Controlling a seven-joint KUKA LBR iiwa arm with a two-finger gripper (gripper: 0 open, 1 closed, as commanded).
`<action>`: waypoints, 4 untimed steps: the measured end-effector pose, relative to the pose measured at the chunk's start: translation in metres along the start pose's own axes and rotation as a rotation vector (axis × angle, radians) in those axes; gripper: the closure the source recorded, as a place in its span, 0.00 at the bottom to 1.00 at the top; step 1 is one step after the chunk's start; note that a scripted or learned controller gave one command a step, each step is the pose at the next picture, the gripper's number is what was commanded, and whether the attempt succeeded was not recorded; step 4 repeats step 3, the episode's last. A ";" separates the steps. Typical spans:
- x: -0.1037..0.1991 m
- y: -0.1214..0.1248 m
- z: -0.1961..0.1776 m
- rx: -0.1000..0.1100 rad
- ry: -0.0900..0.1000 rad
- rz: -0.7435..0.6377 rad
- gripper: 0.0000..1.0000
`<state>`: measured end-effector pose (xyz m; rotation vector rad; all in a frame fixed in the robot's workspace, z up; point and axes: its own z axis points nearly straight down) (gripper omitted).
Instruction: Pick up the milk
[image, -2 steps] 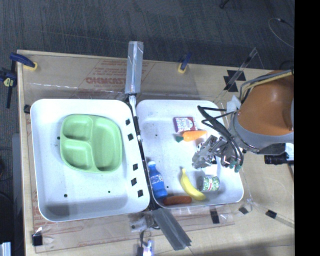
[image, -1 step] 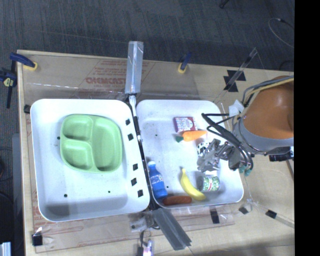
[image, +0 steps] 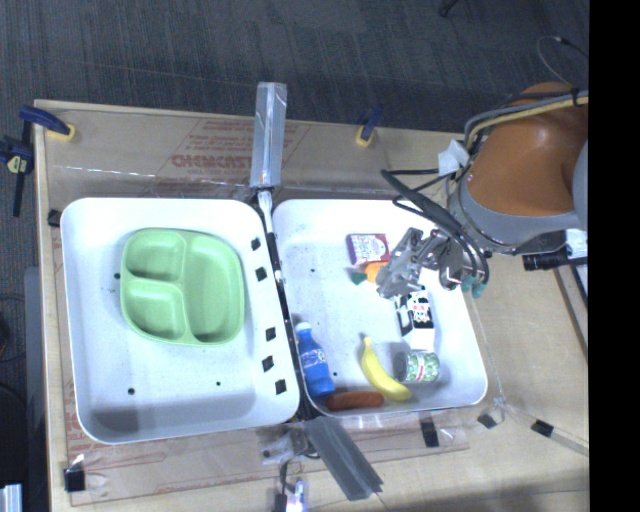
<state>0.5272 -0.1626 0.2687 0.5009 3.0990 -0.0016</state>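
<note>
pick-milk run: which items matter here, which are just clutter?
Job:
black-and-white milk carton, in the right bin
two-finger gripper, just above the carton

Clutter:
yellow banana
blue bottle
green-labelled can
purple box
brown sausage
green divided plate, left bin

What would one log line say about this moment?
task: pick up milk | claw: over right bin, above milk carton | milk: lying in bin, not lifted | nearby: banana, can, blue bottle
</note>
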 end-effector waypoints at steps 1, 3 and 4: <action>0.000 0.000 0.000 0.000 0.000 0.001 0.00; -0.007 -0.047 0.082 0.000 0.003 0.058 0.00; -0.007 -0.047 0.082 0.000 0.003 0.058 0.00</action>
